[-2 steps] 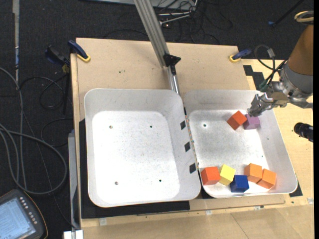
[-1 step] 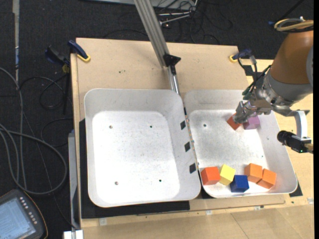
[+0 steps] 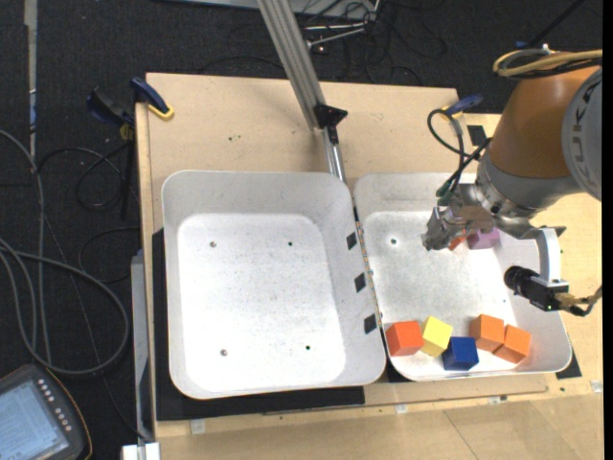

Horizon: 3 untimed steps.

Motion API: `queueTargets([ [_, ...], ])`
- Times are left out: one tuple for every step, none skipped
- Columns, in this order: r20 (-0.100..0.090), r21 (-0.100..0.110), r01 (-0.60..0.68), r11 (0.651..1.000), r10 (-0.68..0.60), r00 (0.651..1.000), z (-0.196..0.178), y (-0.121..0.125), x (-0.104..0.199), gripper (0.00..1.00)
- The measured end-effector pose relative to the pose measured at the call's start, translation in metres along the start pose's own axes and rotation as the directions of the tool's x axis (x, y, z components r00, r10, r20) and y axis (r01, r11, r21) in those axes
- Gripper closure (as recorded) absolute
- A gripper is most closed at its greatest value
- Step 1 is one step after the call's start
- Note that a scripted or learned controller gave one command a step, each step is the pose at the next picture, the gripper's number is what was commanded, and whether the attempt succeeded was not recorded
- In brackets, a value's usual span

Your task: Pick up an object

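My gripper (image 3: 442,236) hangs low over the back half of the right bin (image 3: 412,266), reaching in from the right. Right beside it, partly hidden under the wrist, lie a small red piece (image 3: 459,243) and a pale purple block (image 3: 487,240). Whether either is touched by the gripper is not visible. Along the bin's front wall sits a row of blocks: an orange one (image 3: 404,336), a yellow one (image 3: 437,334), a blue one (image 3: 461,353) and two more orange ones (image 3: 491,330) (image 3: 516,343).
The left bin (image 3: 192,257) stands beside the right one, sharing a middle rim with black clips (image 3: 362,281). A slanted metal pole (image 3: 297,65) crosses the back of the bench. A black cable connector (image 3: 525,282) hangs off the wrist above the right bin.
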State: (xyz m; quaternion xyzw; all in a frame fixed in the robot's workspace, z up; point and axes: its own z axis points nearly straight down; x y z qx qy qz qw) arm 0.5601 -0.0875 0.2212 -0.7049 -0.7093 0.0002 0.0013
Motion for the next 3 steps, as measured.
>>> queueTargets([
  [0.000,0.000,0.001,1.000,-0.001,1.000,0.006,-0.009,0.046,1.00],
  [0.000,-0.003,0.002,1.000,-0.002,1.000,0.001,-0.012,0.092,1.00],
  [0.000,-0.004,0.003,1.000,-0.003,1.000,-0.013,-0.023,0.144,1.00],
])
